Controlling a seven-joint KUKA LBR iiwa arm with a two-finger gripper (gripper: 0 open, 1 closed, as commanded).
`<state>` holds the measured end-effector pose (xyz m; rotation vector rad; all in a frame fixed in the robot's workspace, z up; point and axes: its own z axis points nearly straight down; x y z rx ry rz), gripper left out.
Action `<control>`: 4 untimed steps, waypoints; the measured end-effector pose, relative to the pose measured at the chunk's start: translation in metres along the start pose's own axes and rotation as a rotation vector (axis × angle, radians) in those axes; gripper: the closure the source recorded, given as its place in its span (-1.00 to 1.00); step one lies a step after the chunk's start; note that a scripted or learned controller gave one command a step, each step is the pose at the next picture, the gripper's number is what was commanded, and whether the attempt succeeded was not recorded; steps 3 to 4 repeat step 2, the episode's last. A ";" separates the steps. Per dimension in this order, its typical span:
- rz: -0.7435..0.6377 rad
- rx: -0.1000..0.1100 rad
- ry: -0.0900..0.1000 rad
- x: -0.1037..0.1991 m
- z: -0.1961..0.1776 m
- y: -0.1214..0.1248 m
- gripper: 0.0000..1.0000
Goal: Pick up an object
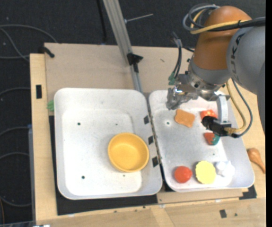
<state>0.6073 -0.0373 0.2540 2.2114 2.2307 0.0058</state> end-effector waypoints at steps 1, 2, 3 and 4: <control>0.001 0.004 -0.002 0.056 0.012 0.008 1.00; 0.000 0.004 0.000 0.118 0.010 0.001 1.00; 0.000 0.004 0.000 0.118 0.010 0.001 1.00; 0.000 0.004 0.000 0.118 0.010 0.001 1.00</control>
